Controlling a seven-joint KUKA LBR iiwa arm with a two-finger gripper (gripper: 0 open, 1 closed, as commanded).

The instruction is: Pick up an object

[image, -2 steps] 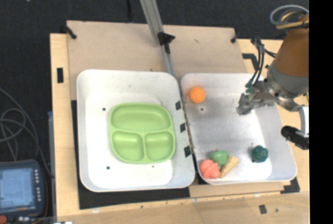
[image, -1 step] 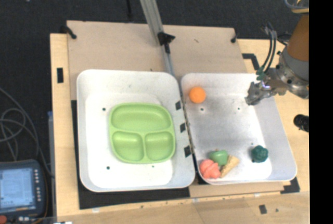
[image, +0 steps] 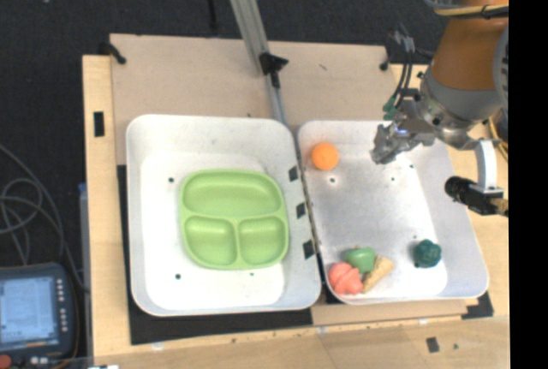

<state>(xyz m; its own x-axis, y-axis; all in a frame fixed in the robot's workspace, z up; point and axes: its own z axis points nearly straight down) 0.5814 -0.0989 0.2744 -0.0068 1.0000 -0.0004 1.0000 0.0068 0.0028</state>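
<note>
In the right bin an orange ball lies near the far left corner. A pink toy, a green toy and a tan piece cluster at the near edge. A dark green object rests at the near right. My gripper hangs over the bin's far right part, pointing down, to the right of the orange ball and apart from it. Nothing shows between its fingers.
The left bin holds a green divided plate. A metal pole slants from the top down to the bins' far edge. A small screen sits at the lower left, beside the bench.
</note>
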